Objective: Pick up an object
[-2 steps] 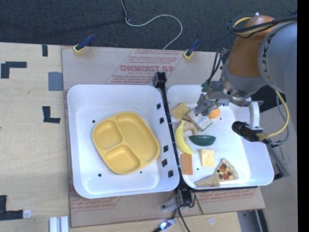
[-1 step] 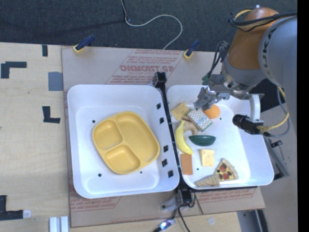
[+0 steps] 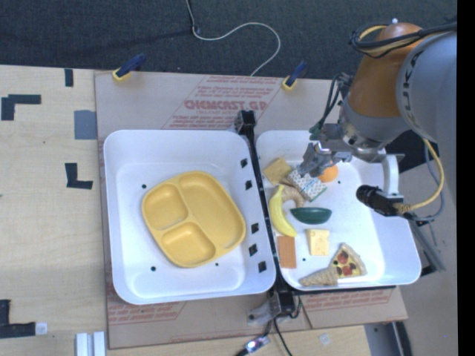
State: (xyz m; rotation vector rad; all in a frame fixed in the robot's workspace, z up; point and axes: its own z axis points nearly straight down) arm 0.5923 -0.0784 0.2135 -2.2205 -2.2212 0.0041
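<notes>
My gripper hangs low over the back of the right bin, just above a grey-and-white patterned packet. A small orange ball lies right beside the gripper, on its right. A tan wedge sits to its left. In front of these lie a yellow banana and a dark green dish-shaped piece. Nearer the bin's front are a yellow cheese block, an orange slab and a pizza slice.
The left bin holds a yellow divided plate. A black divider runs between the two bins. The arm's orange and grey body looms over the right bin's far corner, with a black cable fitting beside it.
</notes>
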